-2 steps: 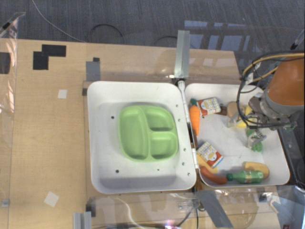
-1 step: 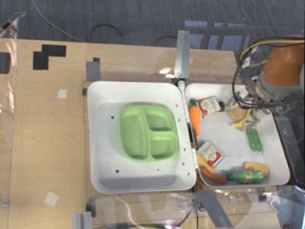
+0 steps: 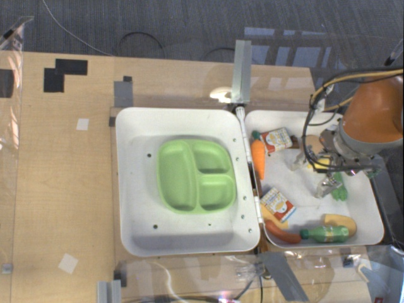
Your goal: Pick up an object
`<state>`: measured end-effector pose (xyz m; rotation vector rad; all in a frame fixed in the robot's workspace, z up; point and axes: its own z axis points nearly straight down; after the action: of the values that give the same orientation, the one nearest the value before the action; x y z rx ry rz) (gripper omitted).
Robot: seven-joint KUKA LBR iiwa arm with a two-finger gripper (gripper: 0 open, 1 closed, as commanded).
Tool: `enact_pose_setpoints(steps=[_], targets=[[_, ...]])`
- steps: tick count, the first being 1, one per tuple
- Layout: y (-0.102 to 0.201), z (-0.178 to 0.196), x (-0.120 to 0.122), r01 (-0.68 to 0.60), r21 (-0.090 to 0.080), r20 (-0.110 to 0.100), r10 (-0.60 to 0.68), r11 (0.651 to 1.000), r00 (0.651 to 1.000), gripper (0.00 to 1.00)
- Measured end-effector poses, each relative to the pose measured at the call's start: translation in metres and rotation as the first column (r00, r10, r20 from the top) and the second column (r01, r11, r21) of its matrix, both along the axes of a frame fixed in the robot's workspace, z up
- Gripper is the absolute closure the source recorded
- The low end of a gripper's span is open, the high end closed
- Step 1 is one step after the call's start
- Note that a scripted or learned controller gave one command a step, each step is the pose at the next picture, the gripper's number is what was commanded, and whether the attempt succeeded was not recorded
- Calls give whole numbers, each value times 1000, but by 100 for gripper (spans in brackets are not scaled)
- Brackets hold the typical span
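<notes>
We're in a robotics lab here: a pale wooden bench (image 3: 57, 188) marked with black tape squares (image 3: 63, 73), two shallow white plastic bins (image 3: 136, 232) fixed side by side with grey metal brackets (image 3: 242, 71), cables (image 3: 322, 100) looping off the grey-and-orange robot arm (image 3: 372, 115), and dark grey carpet (image 3: 189, 11) beyond the bench.

Green object (image 3: 340, 192) lying in right bin (image 3: 377, 216) near far-right wall, partly hidden under gripper (image 3: 327, 185); shape unclear.
</notes>
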<state>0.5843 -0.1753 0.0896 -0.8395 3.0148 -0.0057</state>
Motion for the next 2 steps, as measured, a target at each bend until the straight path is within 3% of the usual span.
enact_pose_setpoints(steps=[1, 2], targets=[[-30, -1, 24, -402, -6, 0, 402, 916, 916, 0], [-28, 15, 28, -399, -10, 14, 399, 917, 917, 100]])
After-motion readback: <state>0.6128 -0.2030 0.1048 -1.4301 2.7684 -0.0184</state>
